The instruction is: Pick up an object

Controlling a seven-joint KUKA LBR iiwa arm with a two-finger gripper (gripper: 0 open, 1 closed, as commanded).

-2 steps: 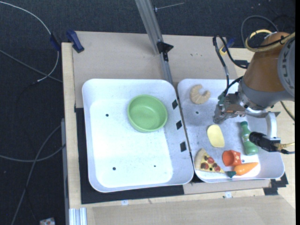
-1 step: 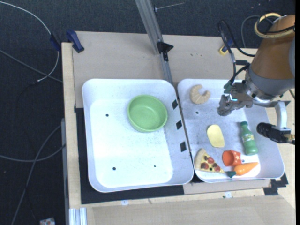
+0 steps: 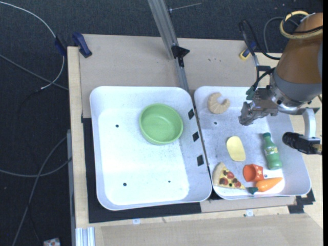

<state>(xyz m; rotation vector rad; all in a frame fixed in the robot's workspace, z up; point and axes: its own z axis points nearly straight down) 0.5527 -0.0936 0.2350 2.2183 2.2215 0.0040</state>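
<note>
At your nine o'clock, the green bowl (image 3: 161, 123) sits in the left bin (image 3: 110, 152). Right bin (image 3: 302, 178): croissant (image 3: 218, 103) at twelve, yellow piece (image 3: 236, 148) centre. The gripper (image 3: 248, 118) hovers above bare floor; nothing is picked yet.

Left bin (image 3: 110, 188) holds a bowl (image 3: 161, 123) toward its back right. Right bin (image 3: 302, 176): croissant (image 3: 218, 103) at back left, gripper (image 3: 247, 118) just right of it, chip (image 3: 236, 148) mid, bottle (image 3: 271, 150) right of chip; pizza slice (image 3: 227, 177), cup (image 3: 251, 172), carrot (image 3: 268, 184) along the front.
</note>
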